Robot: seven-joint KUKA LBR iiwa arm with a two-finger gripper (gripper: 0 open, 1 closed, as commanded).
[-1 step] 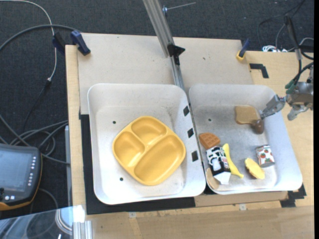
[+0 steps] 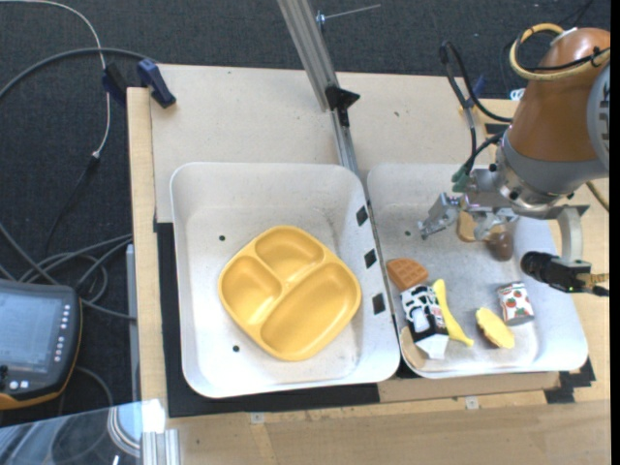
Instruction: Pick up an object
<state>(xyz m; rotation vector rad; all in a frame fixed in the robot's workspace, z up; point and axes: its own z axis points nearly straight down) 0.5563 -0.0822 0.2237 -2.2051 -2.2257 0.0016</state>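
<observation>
My gripper (image 2: 475, 217) hangs low over the back of the right bin (image 2: 572, 352), under the grey and orange arm (image 2: 557, 95). Just beneath it lie a tan object (image 2: 470, 229) and a brown object (image 2: 501, 248), both partly hidden by the gripper body. I cannot tell whether either one is touched. Nearer the front of this bin lie an orange waffle-like piece (image 2: 408, 272), a black-and-white object (image 2: 422, 312), a yellow banana (image 2: 451, 316), a small yellow piece (image 2: 495, 328) and a little white carton with red print (image 2: 516, 303).
The left bin (image 2: 194, 221) holds a yellow divided plate (image 2: 290, 292). A slanted metal rail (image 2: 320, 56) runs down to the gap between the bins. Black cables (image 2: 465, 90) trail behind the arm. A black part (image 2: 552, 270) juts in at the right bin's right side.
</observation>
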